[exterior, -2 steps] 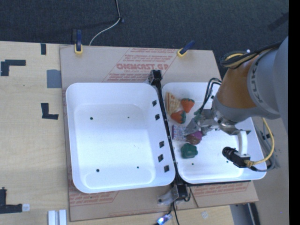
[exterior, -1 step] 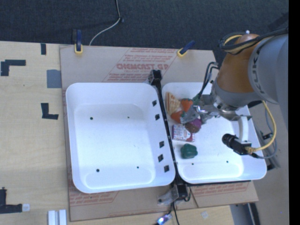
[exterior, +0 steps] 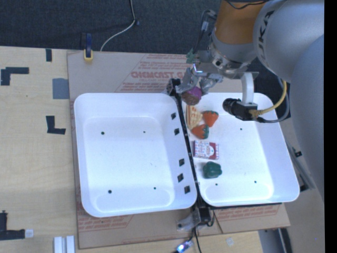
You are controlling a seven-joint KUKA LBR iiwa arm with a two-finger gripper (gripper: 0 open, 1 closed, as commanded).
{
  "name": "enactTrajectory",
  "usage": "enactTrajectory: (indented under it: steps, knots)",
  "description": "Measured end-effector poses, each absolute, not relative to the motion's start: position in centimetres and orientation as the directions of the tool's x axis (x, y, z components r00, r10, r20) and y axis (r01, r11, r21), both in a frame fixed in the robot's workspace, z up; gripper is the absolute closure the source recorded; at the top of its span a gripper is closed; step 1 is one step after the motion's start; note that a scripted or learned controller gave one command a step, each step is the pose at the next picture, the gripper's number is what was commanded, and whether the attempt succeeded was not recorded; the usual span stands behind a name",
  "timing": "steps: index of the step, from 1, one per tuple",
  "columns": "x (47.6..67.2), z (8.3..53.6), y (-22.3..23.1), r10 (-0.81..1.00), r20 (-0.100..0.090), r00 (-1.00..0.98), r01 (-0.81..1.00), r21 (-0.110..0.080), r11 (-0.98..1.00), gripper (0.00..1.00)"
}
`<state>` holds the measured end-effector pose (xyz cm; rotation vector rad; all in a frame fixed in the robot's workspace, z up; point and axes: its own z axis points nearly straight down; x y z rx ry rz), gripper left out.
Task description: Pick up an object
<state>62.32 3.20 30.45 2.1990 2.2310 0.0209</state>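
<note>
gripper (exterior: 192, 88) clamped on small purple rounded object (exterior: 193, 94) | raised above right white bin (exterior: 263, 162) far-left corner | pick apparently done; only holding remains

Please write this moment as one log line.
gripper: shut on purple object, raised over right bin | in bin: carrot, red packet, green object

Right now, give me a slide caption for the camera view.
Gripper holds a purple object above the right bin, with four items left along its left side.
</note>
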Motion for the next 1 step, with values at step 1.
enactTrajectory:
  steps: [1]
  knots:
    - [54.41, 29.37, 5.68, 1.000, 0.000, -0.003, 1.000, -0.006, 0.003, 1.00]
